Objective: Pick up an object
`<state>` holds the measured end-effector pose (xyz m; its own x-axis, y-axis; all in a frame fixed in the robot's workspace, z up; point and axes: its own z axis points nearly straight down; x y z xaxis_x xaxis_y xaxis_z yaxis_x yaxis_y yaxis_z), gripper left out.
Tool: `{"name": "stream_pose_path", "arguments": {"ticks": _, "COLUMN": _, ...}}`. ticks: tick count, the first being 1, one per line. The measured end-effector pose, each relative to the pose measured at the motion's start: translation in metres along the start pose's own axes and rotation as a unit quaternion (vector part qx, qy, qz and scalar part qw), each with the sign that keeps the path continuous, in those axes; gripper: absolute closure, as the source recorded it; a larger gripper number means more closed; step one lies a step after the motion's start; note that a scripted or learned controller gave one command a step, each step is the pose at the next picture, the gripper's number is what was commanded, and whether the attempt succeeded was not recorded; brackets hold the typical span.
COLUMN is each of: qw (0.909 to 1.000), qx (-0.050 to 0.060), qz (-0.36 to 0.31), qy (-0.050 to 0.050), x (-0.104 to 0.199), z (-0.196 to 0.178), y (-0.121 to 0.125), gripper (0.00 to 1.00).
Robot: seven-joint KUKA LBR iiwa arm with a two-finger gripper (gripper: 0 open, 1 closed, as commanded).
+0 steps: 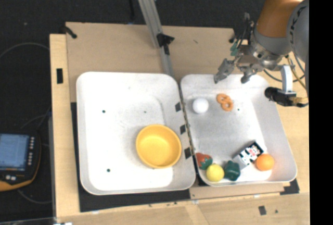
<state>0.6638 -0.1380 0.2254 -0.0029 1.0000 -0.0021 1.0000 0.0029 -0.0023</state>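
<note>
Fingers (217,77) of the gripper (230,77) stand spread apart with nothing between them, hanging over the far rim of the right bin (270,114). Nearest below sits a small orange pretzel-shaped piece (225,101), and just to its left a white ball (200,105), both lying loose on the bin floor and apart from the fingertips. Well away, along the near wall of the same bin, a cluster crowds together: a red and green piece (203,159) by the divider, a yellow ball (215,172) beside it, a dark green block (232,170), a black and white box (250,152) tilted on its side, and an orange ball (264,162) at the corner. None of them blocks the way to the pretzel piece or the white ball.

Across the divider, the left bin (104,99) holds a yellow bowl (158,146) sitting upright near its right wall. Both bins rest on a tan bench top (114,47), with a slanted metal rail (148,8) rising from behind them. Dark floor surrounds the bench, and a handheld pendant with a blue screen (15,159) lies off to the left.

From the right, the arm (281,10) comes in with its orange band above the wrist, the wrist tipped down and leftward toward the bin's far edge.
</note>
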Motion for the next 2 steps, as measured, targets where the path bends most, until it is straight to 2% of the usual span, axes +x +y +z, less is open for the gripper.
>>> {"name": "stream_pose_path", "arguments": {"ticks": 2, "qw": 1.0000, "qx": 0.001, "qz": 0.000, "qy": 0.000, "x": 0.009, "z": 0.108, "y": -0.010, "gripper": 0.00}}
